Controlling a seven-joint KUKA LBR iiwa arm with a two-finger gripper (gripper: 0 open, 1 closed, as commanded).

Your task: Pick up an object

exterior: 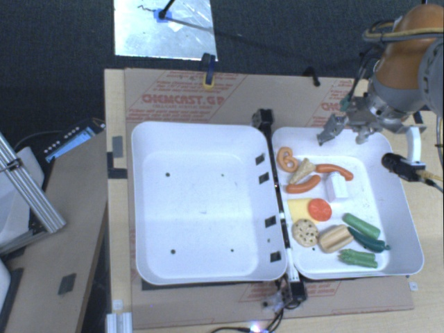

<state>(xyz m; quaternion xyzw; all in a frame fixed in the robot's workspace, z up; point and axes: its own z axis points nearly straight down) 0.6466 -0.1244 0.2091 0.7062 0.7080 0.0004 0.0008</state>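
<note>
The right bin [395,207] holds several toy foods: a pretzel [286,159], two sausages [334,170] [304,184], a white block [339,186], a yellow cheese slice [299,207], a tomato slice [320,209], a cookie [304,233], a bread roll [334,238] and green vegetables [361,225] [359,257]. My gripper [345,132] hangs above the bin's far edge, higher than the food, open, its two fingers spread with nothing between them.
The left bin [201,200] lies beside the right one, with black clips along the divider [272,186]. Both sit on a cardboard sheet [180,96]. A black fixture [401,165] juts over the right bin's right rim. A shiny plate [165,19] lies behind.
</note>
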